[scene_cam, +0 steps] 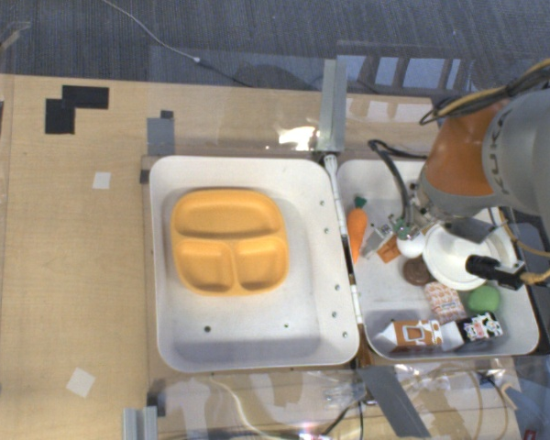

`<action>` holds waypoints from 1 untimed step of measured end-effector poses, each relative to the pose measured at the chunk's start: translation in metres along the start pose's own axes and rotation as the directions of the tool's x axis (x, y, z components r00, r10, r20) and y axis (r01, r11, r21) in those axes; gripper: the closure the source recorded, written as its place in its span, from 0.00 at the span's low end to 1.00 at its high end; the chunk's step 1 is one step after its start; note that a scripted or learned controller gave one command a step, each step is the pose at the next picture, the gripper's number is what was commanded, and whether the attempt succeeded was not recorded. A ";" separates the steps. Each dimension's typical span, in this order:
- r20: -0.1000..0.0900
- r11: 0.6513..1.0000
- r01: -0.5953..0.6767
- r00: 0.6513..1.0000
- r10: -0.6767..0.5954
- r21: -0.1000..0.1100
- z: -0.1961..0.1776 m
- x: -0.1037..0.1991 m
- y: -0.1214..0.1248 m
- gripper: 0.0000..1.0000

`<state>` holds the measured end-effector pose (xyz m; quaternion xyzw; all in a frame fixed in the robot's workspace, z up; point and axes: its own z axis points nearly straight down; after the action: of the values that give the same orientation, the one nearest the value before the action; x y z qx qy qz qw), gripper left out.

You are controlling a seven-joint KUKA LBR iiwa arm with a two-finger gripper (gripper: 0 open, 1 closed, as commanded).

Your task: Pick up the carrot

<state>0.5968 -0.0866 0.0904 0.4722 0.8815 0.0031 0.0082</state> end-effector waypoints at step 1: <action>-0.002 0.928 -0.374 0.928 0.374 0.002 0.000 -0.007 0.007 0.00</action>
<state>0.6068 -0.0881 0.0903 0.6313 0.7755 0.0043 0.0061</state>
